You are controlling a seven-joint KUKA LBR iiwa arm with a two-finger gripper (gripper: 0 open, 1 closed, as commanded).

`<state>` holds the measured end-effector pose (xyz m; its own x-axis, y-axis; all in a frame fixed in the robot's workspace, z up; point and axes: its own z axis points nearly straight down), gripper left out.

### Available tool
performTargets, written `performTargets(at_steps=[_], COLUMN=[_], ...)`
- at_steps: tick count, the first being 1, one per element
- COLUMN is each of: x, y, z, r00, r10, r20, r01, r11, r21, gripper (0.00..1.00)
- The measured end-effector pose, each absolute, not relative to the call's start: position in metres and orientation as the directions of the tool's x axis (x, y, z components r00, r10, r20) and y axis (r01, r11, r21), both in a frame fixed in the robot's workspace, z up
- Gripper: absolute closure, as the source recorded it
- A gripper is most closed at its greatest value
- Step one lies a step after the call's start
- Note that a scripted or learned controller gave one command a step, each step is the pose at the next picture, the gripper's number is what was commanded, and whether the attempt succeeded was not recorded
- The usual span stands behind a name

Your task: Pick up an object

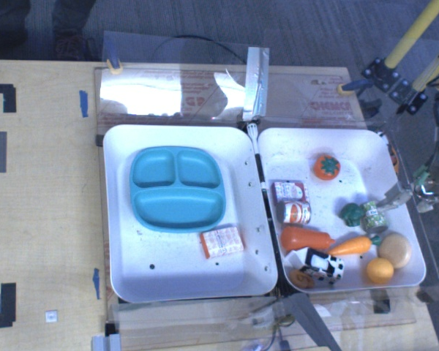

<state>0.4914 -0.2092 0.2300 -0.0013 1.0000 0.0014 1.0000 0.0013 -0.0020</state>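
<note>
Two white bins [124,152] sit side by side. At the right of the frame we see the fingers [377,214] over green broccoli [353,212]; we cannot tell if they are apart.

At three o'clock the arm [433,185] is cut off by the frame edge. Its gripper [384,205] blurs into the green toy [357,213], so its finger state cannot be judged. The black-and-white toy [323,265] at five o'clock is too small to identify, perhaps a cow. Labels on the can [296,213] and packet [222,242] are unreadable.
</note>
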Motion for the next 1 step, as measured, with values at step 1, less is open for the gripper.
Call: performTargets(at_steps=[1], x=[0.4860], y=[-0.1768], z=[0.1287], r00=[-0.377], r10=[0.926], r20=[0.004], r01=[0.926], r11=[0.377], r21=[-0.004], gripper=[0.00])
